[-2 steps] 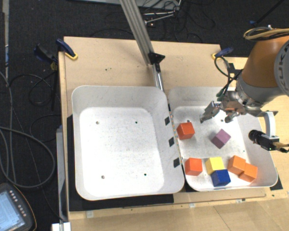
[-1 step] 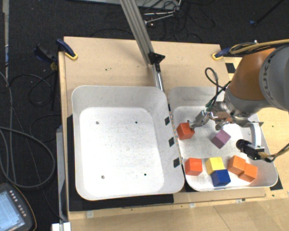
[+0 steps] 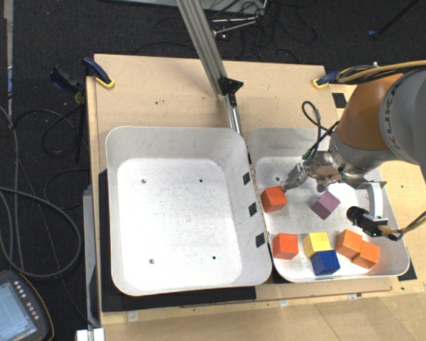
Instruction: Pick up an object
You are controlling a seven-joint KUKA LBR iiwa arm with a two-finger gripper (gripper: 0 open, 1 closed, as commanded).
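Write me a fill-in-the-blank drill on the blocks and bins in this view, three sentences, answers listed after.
1. All the blocks lie in the ____ bin as the camera sees it, while the other bin holds none.
2. The yellow block touches a ____ block just below it in the view.
3. The block nearest the pincer is ____ in colour.

Missing words: right; blue; orange
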